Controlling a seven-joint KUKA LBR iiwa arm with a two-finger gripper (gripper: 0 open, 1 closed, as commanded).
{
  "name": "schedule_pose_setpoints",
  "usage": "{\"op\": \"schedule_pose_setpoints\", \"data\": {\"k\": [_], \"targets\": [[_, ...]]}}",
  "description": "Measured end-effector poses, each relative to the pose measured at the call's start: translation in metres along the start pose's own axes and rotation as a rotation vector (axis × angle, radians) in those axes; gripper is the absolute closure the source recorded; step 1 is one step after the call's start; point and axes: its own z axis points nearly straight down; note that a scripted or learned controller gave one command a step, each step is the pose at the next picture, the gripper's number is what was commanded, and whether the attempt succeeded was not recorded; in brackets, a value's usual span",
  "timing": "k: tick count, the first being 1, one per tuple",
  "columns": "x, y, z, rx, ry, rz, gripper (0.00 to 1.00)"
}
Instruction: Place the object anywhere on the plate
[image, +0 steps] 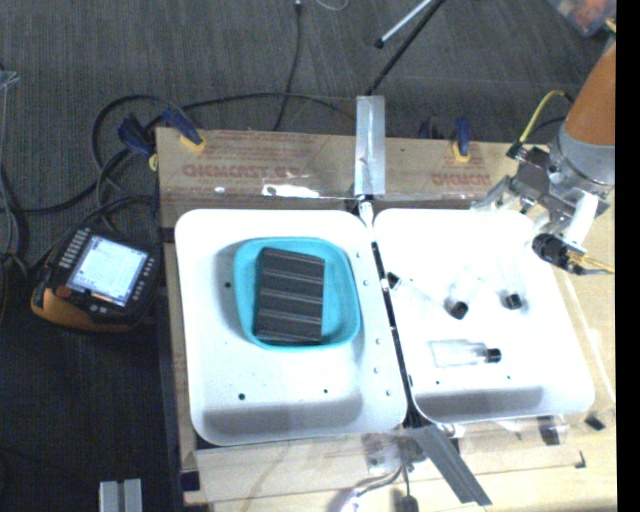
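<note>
From my seat, the left bin (200, 390) holds the blue plate (345, 310) with a dark ribbed block (290, 293) lying on it, so on my reading the object is placed. My worry is a fresh descent nudging that block off the plate, since it covers most of the surface. The right bin (560, 385) carries small clear vials (465, 353). The gripper (560, 215) sits over that bin's far right corner, well apart from the block; I cannot tell how it is set.

Handheld pendant (98, 275) left of bench; cables (130, 115) on floor
</note>
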Motion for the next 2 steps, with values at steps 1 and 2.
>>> {"op": "schedule_pose_setpoints", "data": {"k": [1, 2], "targets": [[0.0000, 0.0000, 0.0000, 0.000, 0.000, 0.000, 0.00], [0.0000, 0.0000, 0.0000, 0.000, 0.000, 0.000, 0.00]]}}
